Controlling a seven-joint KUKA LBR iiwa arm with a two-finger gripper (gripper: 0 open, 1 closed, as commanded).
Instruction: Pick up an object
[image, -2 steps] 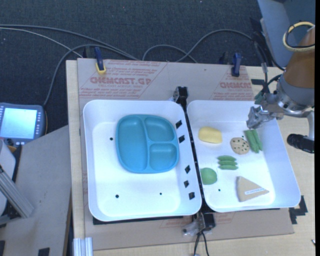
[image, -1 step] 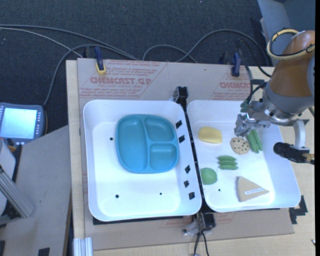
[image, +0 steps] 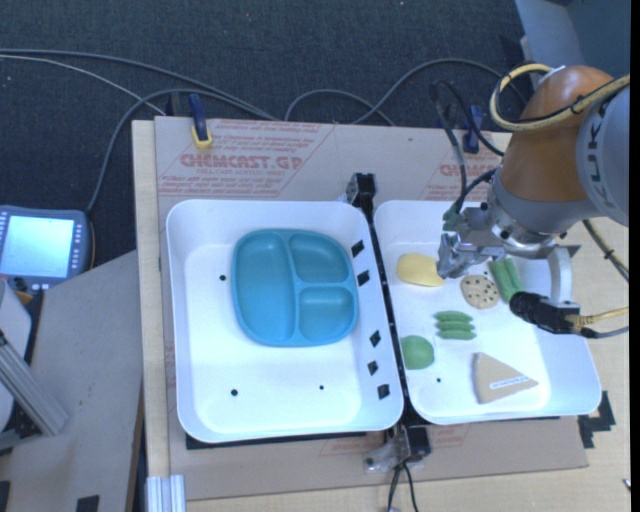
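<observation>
The right bin (image: 560, 395) holds several toy foods: a yellow piece (image: 418, 270), a round tan cookie with dark dots (image: 480, 292), a green cucumber-like stick (image: 503, 277), a green pea pod (image: 455, 325), a round green piece (image: 416, 351) and a tan wedge (image: 502, 379). My gripper (image: 458, 256) hangs over the bin's upper part, just right of the yellow piece and just above-left of the cookie. Nothing shows between its tips.
The left bin (image: 200, 380) carries a blue divided plate (image: 295, 287). A black divider with clips (image: 372, 300) runs between the bins. Cables (image: 545, 312) trail from the arm over the right bin's right side. A handheld screen (image: 40, 245) sits far left.
</observation>
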